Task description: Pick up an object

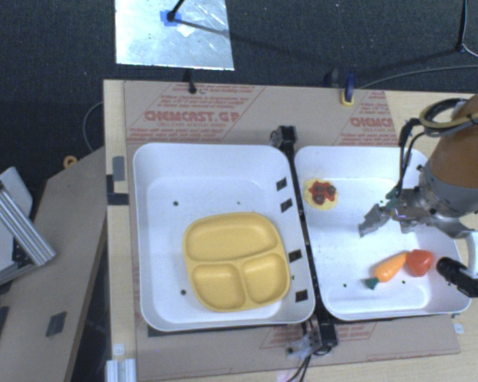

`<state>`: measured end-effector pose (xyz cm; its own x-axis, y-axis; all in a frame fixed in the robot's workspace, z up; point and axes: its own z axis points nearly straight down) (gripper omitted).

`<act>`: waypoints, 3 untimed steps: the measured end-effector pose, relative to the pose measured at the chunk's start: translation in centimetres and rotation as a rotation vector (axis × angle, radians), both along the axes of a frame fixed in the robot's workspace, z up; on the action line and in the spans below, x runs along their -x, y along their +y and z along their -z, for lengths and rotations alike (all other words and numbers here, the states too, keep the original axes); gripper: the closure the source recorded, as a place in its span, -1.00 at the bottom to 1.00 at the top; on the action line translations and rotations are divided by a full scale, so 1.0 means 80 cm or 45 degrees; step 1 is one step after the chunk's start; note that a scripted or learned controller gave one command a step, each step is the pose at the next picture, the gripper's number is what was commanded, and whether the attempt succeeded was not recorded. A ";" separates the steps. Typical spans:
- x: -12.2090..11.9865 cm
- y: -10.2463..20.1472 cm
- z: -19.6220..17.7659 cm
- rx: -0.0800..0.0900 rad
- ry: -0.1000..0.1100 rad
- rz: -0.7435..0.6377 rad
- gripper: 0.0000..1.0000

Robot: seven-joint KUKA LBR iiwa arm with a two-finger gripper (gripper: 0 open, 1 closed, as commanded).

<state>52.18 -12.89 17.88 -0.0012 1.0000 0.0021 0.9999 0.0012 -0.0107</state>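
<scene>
Hovering gripper (372, 224): it hangs over the middle of the right bin, its grey fingertips (366, 228) pointing toward the divider between the bins.
Fingers: whether they are open or shut cannot be made out from this view; nothing shows between them.
Wrist and arm (462, 161): grey wrist hardware sits just behind the fingers, the orange band and a looped dark cable above it, all reaching in over the right bin's right wall.
Carrot (387, 267): an orange toy carrot with a green stem end lies tilted on the right bin's floor, near the front wall and toward the front right corner, apart from the fingertips.
Red piece (419, 262): a red rounded object lies touching the carrot's thick end, on the side nearer the right wall.
Yellow disc (321, 192): a small round yellow piece with red and dark spots lies near the right bin's back left corner, close to the divider.
Right bin (334, 293): shallow, white, on the bench's right half.
Left bin (155, 213): shallow, white, just beside the right bin, black clips along the shared edge.
Yellow tray (235, 259): a three-compartment yellow plate lies on the left bin's floor, toward the front right corner.
</scene>
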 end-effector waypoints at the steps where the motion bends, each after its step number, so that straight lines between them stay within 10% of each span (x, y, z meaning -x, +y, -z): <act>1: -0.004 0.000 -0.007 0.002 -0.014 -0.003 -1.00; 3: 0.005 0.006 0.120 0.002 -0.013 0.001 -1.00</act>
